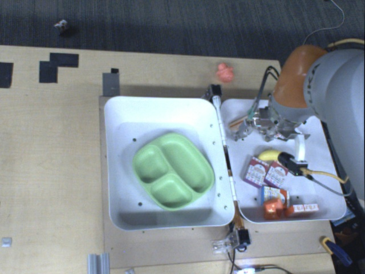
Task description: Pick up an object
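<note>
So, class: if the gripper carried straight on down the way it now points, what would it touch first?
Probably the bare floor of the right bin, near its upper end. The gripper hangs there, above the yellow object, though depth is hard to judge.

Two white bins [114, 170] sit side by side. One green divided plate [173, 170] lies in the left bin. The right bin [336, 210] holds one banana [268, 154], two small red-and-white packets [266, 174], and one orange item [272, 208]. One pink object [225, 72] rests above the bins.
</note>
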Robot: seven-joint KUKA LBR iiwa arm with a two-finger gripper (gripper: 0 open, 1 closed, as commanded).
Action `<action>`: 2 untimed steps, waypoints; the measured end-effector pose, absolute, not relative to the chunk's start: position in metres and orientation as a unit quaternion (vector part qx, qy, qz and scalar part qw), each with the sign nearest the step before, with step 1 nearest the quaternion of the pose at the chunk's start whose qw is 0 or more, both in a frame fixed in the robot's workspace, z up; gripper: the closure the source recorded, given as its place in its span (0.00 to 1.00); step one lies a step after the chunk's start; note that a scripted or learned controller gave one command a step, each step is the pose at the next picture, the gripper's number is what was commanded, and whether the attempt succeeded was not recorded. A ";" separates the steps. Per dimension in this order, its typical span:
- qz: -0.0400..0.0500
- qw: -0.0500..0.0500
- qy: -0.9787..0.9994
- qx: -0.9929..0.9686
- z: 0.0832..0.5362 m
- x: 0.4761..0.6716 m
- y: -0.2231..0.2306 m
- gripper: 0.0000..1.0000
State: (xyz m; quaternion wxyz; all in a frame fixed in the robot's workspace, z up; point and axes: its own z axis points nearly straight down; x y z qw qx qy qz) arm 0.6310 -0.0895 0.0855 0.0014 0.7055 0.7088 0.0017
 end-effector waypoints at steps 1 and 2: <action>0.004 0.004 0.709 0.705 0.098 0.633 -0.089 1.00; 0.004 0.004 0.709 0.705 0.098 0.633 -0.089 0.00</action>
